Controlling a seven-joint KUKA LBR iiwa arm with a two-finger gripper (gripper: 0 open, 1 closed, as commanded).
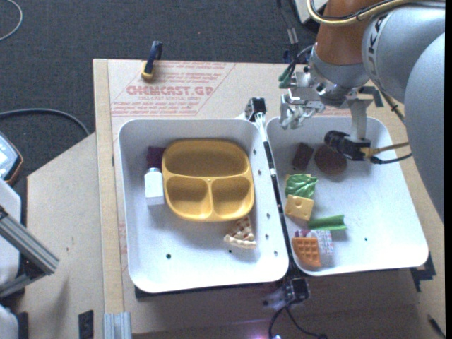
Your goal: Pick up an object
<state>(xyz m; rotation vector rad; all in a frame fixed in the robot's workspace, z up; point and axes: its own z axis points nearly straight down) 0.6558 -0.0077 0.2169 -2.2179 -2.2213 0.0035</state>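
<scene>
Gripper (295, 116) hangs above the right bin's (395, 249) far left corner, fingers slightly parted with nothing between them. Nearest object, a brown block (302, 155), lies just below it, unlifted; picking has yet to happen.

Grey arm (395, 41) from the right, tool (296, 116) pointing down
</scene>
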